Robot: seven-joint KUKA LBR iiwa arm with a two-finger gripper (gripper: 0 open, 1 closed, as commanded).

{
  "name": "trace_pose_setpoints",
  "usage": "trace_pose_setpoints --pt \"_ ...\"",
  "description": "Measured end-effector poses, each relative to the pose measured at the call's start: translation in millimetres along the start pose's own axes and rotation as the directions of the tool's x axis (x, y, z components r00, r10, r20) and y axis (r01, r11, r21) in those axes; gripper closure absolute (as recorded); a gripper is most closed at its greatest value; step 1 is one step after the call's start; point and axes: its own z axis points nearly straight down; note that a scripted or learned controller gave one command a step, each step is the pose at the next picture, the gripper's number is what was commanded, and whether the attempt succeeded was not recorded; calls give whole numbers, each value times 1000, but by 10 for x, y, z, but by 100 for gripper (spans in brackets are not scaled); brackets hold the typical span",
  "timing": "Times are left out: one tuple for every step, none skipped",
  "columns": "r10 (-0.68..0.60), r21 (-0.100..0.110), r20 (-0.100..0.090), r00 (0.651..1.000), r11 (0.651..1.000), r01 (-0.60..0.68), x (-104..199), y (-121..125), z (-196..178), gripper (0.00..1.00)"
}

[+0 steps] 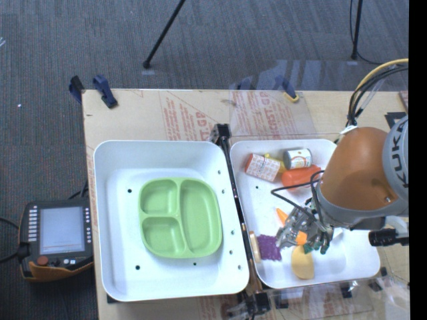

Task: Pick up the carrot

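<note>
- Near edge of the right bin (347, 272): a yellow fruit (303, 265) lies at the claw's 6 o'clock, just beside it, and a purple bunch (269, 247) sits at its 9 o'clock.
- Just beyond, the claw (303, 237) hangs low over the carrot (282, 214). The step in hand appears to be the final descent or the grasp itself, and no lift has begun.
- Whether the claw is apart, together or clamped on the carrot cannot be told, as wrist and cables hide it.
- The carrot is small and bright orange. Its pointed end pokes out at the claw's 10 o'clock, its body runs under the claw, and a green bit that may be its top shows at 5 o'clock. It lies flat on the bin floor, slanted.
- The next move likely calls for a firm close across the carrot's narrow body, then a straight lift clear of the fruit.
- Left bin (107, 179): a green divided plate (180, 219) sits at its centre.
- Far end of the right bin, at the claw's 12 o'clock: a red-orange piece (300, 176), a small box (262, 167) and a can (297, 158).
</note>
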Motion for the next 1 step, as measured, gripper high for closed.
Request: trace_pose_setpoints --pt "227 1 -1 974 974 -227 258 404 -463 100"
